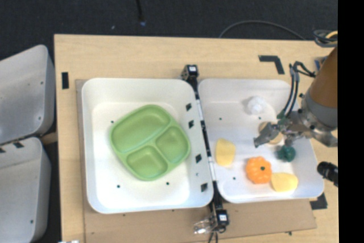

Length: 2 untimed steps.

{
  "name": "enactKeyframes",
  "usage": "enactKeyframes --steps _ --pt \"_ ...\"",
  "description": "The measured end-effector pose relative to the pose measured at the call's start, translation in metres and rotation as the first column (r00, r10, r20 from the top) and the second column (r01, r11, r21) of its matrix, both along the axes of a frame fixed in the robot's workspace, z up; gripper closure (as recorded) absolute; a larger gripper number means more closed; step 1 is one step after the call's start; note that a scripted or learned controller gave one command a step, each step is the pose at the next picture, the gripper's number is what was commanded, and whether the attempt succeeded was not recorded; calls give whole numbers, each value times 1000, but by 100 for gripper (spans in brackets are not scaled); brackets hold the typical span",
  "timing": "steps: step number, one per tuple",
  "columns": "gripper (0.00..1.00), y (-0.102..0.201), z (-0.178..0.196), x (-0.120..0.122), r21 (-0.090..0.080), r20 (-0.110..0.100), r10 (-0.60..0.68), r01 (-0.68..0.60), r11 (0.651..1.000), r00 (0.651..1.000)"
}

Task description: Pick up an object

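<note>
I see the tool (272, 135) low in the right bin (227, 94) beside a teal toy (286, 153); its grip I cannot tell.

Left bin (91, 190): green three-compartment tray (149, 141), angled. Right bin (227, 91): pale yellow piece (226, 152) near the divider, orange pumpkin-shaped toy (259, 171), yellow lemon-like piece (284, 181) just right of it, white crumpled item (255, 104) at the far side, small dark green object (286, 153). Pincer (272, 135) low over the right bin, just left of the green object. Bench (131, 54) is light wood.
</note>
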<state>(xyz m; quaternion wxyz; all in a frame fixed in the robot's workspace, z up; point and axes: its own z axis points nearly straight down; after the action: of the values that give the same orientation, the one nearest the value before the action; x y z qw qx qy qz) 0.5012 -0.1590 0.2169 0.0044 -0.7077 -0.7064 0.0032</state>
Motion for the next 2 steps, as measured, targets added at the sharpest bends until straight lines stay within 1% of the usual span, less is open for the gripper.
enactKeyframes --steps 1,2 --pt "0 0 6 3 -3 12 3 -3 1000 1000" --pt "0 -6 -56 1 -1 6 1 -1 1000 1000"
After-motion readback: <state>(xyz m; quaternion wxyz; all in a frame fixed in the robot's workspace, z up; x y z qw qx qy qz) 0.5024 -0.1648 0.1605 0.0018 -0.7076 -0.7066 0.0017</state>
